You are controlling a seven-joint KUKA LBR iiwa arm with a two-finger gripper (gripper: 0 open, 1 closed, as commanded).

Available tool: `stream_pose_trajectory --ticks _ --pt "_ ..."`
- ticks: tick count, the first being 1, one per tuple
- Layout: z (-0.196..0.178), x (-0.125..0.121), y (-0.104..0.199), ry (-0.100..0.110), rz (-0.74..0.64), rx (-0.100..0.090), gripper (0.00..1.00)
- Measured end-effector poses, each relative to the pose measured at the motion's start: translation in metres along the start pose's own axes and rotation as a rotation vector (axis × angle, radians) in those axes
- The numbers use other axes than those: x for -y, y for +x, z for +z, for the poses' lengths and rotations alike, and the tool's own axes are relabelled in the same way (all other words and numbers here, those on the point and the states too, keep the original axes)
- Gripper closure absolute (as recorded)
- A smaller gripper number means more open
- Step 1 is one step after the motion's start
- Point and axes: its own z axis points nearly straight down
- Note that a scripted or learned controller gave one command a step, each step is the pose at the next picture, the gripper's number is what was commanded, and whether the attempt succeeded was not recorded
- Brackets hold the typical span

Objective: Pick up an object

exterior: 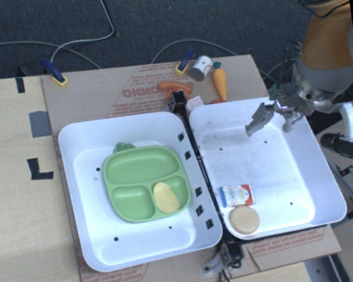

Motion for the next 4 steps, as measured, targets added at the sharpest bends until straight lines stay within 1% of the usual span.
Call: stream_pose_trajectory --ticks 1,2,3,4 --pt "0.080 0.044 0.036 0.003 0.000 -0.001 0.00" --pt "0.175 0.052 0.022 -0.007 0.000 -0.002 0.00" --pt "0.162 0.049 0.019 -0.019 0.004 0.005 1.00" --pt "0.164 0.050 0.020 -0.013 0.003 0.003 0.00"
